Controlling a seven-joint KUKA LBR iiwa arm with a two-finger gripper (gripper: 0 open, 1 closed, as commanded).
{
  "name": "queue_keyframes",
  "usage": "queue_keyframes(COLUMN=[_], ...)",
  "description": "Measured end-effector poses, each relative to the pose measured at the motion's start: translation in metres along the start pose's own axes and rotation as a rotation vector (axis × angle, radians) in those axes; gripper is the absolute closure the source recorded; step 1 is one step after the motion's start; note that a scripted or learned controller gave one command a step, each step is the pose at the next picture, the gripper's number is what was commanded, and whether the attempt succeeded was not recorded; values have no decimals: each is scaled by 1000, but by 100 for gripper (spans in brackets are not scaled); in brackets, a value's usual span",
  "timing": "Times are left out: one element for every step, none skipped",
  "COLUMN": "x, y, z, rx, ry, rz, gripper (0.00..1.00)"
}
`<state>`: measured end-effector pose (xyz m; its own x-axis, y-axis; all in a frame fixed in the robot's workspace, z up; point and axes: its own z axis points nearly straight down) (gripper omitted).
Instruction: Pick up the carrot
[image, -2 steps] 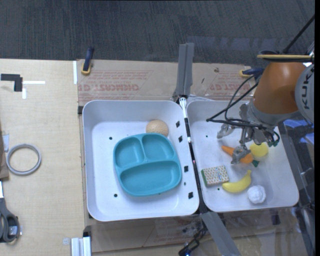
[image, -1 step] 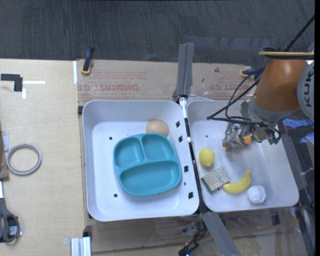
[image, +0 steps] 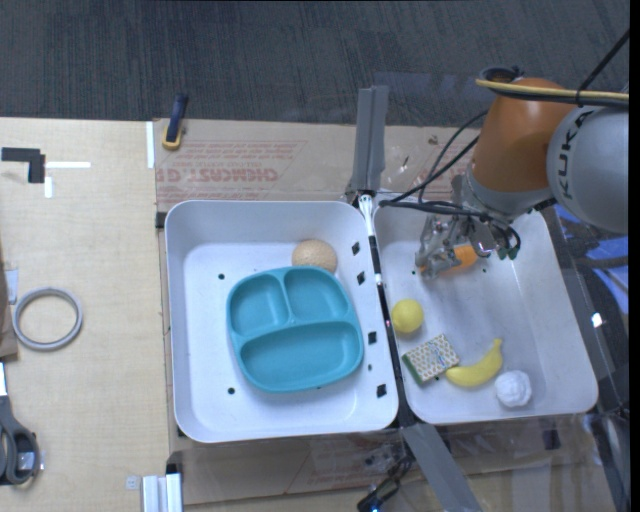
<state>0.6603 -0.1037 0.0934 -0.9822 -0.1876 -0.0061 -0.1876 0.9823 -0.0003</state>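
Right bin, carrot beside gripper (touching)

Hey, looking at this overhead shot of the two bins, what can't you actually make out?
- Carrot: an orange bit shows in the camera view; the gripper covers the rest, so its length and how it lies are unclear.
- Whether the carrot is gripped or merely touched: too small and cluttered to tell.
- Beige ball: its lower part is hidden behind the blue plate.
- Scissors: cut off by the left edge.
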Motion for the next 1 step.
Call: queue_keyframes(x=[-2], y=[0], z=[-11], rx=[2], ry=[-7], rz=[-2], gripper=[100])
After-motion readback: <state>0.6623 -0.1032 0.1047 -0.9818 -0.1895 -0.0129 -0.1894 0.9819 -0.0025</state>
